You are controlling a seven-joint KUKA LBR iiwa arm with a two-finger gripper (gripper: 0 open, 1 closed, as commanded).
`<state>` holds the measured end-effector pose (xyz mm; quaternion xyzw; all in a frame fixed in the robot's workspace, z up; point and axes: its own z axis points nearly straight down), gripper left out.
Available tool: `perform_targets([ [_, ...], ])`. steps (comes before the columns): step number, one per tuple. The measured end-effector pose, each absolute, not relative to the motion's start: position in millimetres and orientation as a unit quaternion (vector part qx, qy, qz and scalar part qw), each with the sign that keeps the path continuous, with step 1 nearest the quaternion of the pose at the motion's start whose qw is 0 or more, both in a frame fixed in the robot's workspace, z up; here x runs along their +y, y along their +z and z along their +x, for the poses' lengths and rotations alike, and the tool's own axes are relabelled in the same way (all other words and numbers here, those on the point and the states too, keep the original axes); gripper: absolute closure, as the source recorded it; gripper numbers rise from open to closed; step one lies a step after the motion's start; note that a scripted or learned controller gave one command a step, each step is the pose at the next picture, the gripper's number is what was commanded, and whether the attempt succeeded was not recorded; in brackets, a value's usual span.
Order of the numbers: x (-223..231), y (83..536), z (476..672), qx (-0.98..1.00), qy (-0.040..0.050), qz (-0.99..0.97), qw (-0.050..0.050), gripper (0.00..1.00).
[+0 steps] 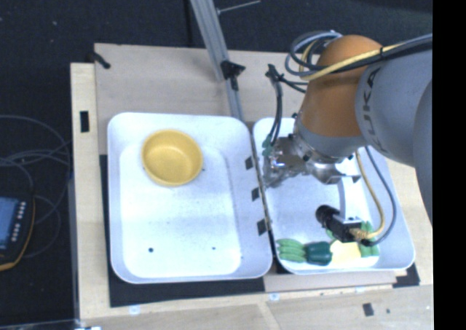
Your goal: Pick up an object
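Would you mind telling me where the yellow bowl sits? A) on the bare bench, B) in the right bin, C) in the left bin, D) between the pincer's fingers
C: the yellow bowl rests in the far-left part of the left bin, apart from the arm.

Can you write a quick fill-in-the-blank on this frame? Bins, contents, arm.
1. The yellow bowl sits in the ____ bin.
2. The arm hangs over the ____ bin.
3. The small green and yellow items lie along that bin's ____ edge.
4. The band above the arm's wrist is ____.

Missing words: left; right; near (bottom); orange
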<state>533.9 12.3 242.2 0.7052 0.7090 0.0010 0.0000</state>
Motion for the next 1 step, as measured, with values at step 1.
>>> perform_targets([
  [1, 55.0, 243.4, 525.2, 0.708, 0.0005, 0.706, 0.0, 1.0],
])
